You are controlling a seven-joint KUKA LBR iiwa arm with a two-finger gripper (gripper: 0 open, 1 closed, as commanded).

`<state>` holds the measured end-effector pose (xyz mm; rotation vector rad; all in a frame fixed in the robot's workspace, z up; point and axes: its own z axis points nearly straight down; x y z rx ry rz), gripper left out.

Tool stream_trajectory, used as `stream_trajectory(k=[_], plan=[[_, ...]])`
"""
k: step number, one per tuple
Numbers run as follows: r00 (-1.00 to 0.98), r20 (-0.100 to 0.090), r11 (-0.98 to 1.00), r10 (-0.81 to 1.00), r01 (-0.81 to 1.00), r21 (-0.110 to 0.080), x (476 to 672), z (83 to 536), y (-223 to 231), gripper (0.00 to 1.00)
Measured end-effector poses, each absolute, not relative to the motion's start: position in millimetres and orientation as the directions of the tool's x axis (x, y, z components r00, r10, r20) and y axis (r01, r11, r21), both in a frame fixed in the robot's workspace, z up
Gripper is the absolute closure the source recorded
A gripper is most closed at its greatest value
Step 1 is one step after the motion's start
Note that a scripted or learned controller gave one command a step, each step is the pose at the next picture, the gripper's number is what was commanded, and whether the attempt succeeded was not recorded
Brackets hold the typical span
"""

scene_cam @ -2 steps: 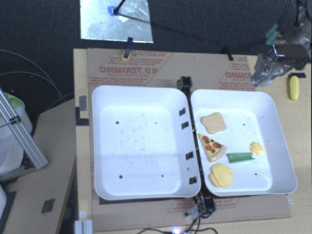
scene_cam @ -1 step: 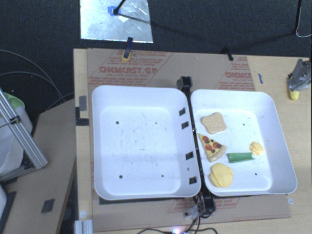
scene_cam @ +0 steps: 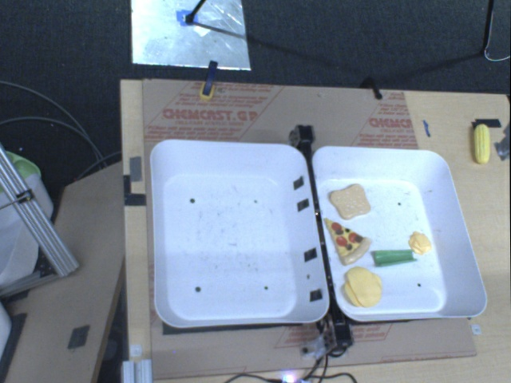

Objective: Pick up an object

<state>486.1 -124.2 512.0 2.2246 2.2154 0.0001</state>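
While the gripper [scene_cam: 504, 145] is peeking in at the right edge (open/closed: cannot tell), a yellow piece [scene_cam: 481, 144] is lying just beside it. Toast [scene_cam: 350, 201] and a pizza slice [scene_cam: 346, 240] are waiting in the right bin [scene_cam: 457, 214], prob. for easy reach.

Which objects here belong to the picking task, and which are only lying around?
For the task: bread slice, pizza slice, green piece, small yellow piece, yellow chips, right bin.

Lying about: left bin, corn cob, foil sheet.
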Motion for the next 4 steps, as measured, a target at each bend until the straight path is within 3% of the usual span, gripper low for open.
stream_trajectory(k=[2,3,4], plan=[[0.001,-0.003,-0.001,1.0,1.0,0.005,486.3,523,-208,1.0],[-0.008,0.001,0.008,1.0,1.0,-0.001,487.1,474,-156,1.0],[0.002,-0.005,-0.002,1.0,1.0,0.01,486.2,539,-209,1.0]])
